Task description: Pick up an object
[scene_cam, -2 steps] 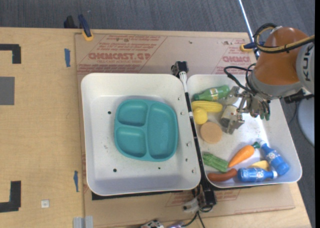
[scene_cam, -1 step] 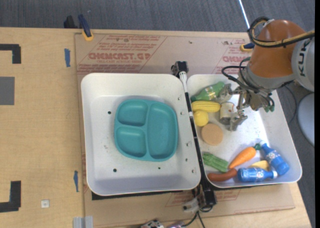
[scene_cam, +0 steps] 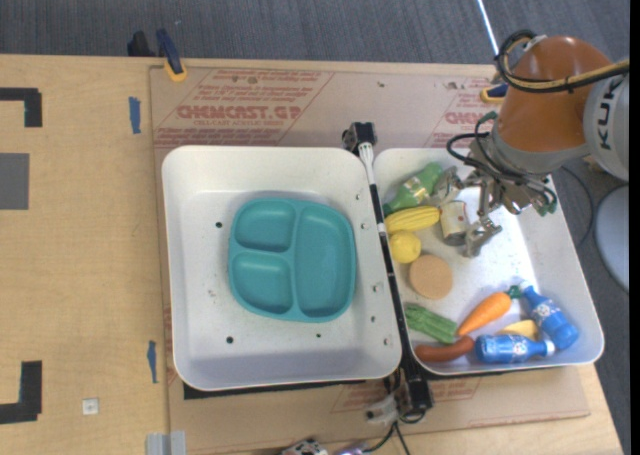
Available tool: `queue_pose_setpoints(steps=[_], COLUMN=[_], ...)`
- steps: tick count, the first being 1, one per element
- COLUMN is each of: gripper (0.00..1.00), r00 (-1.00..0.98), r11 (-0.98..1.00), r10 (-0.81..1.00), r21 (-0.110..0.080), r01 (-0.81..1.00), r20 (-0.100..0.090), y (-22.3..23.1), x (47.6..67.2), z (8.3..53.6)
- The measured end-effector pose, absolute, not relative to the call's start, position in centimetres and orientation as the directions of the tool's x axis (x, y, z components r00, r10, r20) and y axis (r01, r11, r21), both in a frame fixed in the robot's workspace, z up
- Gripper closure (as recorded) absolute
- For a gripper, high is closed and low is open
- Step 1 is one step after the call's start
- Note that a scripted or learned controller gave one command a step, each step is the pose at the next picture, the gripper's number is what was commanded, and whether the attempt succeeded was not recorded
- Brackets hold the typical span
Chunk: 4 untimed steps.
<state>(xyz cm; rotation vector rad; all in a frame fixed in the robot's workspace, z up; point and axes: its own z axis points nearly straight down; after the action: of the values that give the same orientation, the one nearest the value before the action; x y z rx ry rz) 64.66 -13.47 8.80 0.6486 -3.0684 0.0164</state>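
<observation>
**Gripper low in the right bin, nothing lifted yet**

Toys fill the right bin, and that is where we find the action. The arm reaches in from the right, and its gripper hangs low over the upper middle of that bin, just beside the yellow corn and the green piece behind it. We see metal parts down near the bin floor, but whether the jaws stand apart or together, we cannot tell from this angle, and we see no toy clearly between them.

So where are we on the task? By our reading, early to middle: the approach looks done, the grasp and the lift are both left. Every candidate sits in the bin: the yellow ball, the tan disc, the orange carrot, the blue bottles at the lower right, the green bean, the red sausage.

Over in the left bin, the teal divided plate lies flat, well apart from the gripper. The bench carries both bins side by side.
</observation>
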Motion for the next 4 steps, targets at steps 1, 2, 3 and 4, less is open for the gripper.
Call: queue_pose_setpoints(steps=[1,2,3,4], gripper=[0.0,0.0,0.0,0.0], r00=[-0.818,-0.779,-0.602,-0.598], r11=[0.818,0.779,0.602,0.598], r10=[-0.575,-0.628,-0.798,-0.801], r21=[-0.009,0.0,-0.001,-0.001], r01=[-0.576,-0.628,-0.798,-0.801], r20=[0.03,0.001,-0.003,-0.002], y=[-13.8,-12.5,-13.7,-20.2], x=[66.2,65.6,62.2,57.6], z=[8.8,8.5,8.5,8.5])
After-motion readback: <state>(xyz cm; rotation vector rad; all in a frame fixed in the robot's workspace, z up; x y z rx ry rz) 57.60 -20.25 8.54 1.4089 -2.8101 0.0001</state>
